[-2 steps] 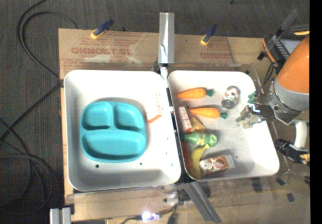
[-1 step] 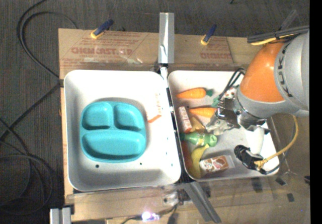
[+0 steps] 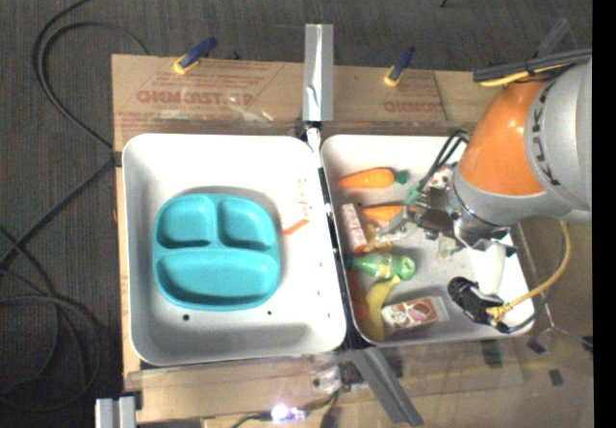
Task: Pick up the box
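The box lies at the front of the right bin. The gripper hangs farther back, near the carrots. I cannot tell how its jaws stand.

Grey, orange-banded arm from right, wrist slanted down-left

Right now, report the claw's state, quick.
Claw: low in the right bin beside the carrots; cannot be told whether open or closed; nothing visibly held.
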